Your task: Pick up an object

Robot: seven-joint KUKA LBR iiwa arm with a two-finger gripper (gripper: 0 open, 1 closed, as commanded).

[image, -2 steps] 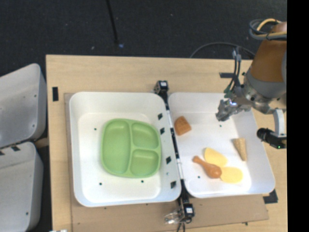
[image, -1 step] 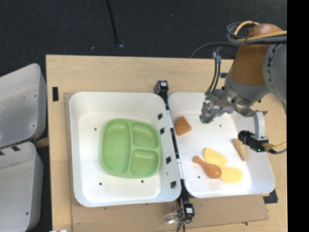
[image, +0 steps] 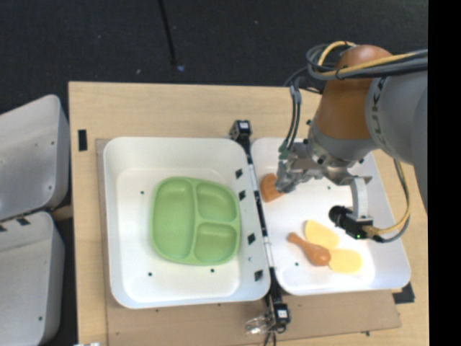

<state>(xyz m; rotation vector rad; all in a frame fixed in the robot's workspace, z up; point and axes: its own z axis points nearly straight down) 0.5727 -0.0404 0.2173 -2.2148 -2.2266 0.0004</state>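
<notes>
The arm (image: 392, 114) was a thick grey casing with a rounded orange band above the wrist. Yellow and black cables looped over its top, and a metallic grey tool (image: 287, 179) ended it.

A green divided tray (image: 195, 220) lies in the middle of the left white bin (image: 115, 265). That bin sits on the wooden desk (image: 166, 107), touching the right white bin (image: 385, 272) at its 3 o'clock side. Dark floor (image: 108, 27) lies at 12 o'clock.
</notes>
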